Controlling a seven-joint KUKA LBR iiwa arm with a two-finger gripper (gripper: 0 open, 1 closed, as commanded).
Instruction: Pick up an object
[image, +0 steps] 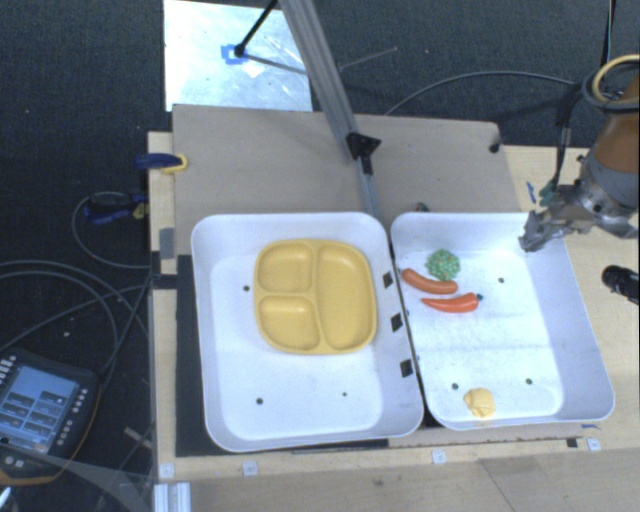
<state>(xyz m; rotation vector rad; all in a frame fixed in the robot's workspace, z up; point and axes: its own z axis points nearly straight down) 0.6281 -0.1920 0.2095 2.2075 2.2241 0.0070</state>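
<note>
Sausage lies in the right bin, beside a red pepper and green broccoli. It looks like light, smooth plastic, likely to roll; I'd pinch it across the middle. Gripper hovers at the bin's far corner; its jaws I cannot make out.

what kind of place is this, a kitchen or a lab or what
Most likely a robotics lab. A gripper hangs over two white bins holding toy food and a yellow divided plate, with a teach pendant and loose cables on the dark carpet.
</note>
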